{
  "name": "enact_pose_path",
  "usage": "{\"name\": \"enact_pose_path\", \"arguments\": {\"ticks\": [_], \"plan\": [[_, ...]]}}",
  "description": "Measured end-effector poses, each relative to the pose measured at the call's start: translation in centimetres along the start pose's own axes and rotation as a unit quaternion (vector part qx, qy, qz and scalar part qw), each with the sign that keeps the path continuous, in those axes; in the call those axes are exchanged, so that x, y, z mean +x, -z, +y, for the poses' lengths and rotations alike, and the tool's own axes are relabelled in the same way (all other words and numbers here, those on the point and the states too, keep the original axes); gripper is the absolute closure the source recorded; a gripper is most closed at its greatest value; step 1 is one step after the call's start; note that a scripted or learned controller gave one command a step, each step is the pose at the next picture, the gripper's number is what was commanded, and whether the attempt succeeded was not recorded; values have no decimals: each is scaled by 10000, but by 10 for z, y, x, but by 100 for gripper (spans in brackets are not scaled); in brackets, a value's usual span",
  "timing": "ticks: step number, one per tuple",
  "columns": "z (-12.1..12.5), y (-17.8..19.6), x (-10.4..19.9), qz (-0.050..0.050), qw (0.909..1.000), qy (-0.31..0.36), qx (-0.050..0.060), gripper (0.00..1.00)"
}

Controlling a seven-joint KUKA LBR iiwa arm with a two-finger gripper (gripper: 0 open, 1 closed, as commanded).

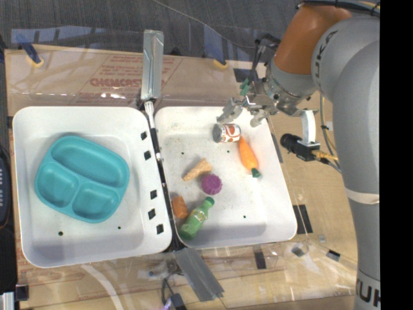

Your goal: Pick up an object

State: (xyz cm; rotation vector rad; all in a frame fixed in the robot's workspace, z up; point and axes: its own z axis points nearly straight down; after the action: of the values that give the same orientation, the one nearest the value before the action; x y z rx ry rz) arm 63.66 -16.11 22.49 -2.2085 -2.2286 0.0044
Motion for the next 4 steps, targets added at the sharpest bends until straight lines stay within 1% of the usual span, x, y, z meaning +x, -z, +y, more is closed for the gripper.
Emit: {"name": "enact_pose_path", "arguments": {"ticks": [1,2,3,4], "plan": [[-50,-127,12,11,9984,568,48,0],[-50,-88,13,-7,9998,191,-18,0],[-106,-134,29,1,9977,673,-10,0],[-105,-125,29,-6,9975,702,-10,100]]}}
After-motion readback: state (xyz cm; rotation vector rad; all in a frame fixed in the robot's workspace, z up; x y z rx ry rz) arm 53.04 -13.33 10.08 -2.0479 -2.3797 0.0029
